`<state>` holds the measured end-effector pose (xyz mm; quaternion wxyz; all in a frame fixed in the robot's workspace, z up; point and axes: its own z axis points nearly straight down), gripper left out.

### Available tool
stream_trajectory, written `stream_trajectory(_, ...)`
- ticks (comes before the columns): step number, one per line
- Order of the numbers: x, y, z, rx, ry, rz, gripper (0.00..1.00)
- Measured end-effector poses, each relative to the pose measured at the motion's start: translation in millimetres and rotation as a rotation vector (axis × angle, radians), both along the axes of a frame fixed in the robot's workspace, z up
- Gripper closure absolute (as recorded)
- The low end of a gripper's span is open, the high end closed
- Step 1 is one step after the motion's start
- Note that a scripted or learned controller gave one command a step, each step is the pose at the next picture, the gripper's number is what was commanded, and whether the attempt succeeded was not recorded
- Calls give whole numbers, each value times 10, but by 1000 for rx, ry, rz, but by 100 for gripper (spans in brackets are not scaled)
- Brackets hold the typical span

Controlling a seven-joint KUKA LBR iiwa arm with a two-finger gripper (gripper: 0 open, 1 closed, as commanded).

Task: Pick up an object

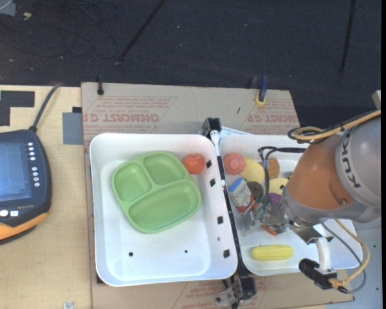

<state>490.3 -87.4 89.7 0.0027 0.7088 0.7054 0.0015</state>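
Note:
My gripper [262, 216] reaches down into the right bin [355, 250] from under the orange wrist band, in the middle of the bin's pile. Whether anything sits between its fingers is hidden. Just left of it lies a small bottle [240, 194] with a red, white and blue label. Above it are a pink round object [234, 164], a yellow fruit [253, 169] and a small brown item [273, 167]. A yellow corn cob [272, 253] lies at the bin's front, below the gripper.
The left bin [154, 256] holds a green divided plate [156, 190] and a red-orange tomato-like ball [194, 163] by the divider. A tablet with an orange edge [13, 180] rests on the bench at far left. Cables loop near the arm at lower right [347, 269].

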Motion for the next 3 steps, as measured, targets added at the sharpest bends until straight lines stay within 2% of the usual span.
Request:
stream_trajectory(1, 60, 12, -1, 2, 8, 4, 0)
stream_trajectory(2, 75, 40, 111, 10, 8, 0, 100)
stream_trajectory(3, 766, 459, 1034, 2, -3, 11, 100)
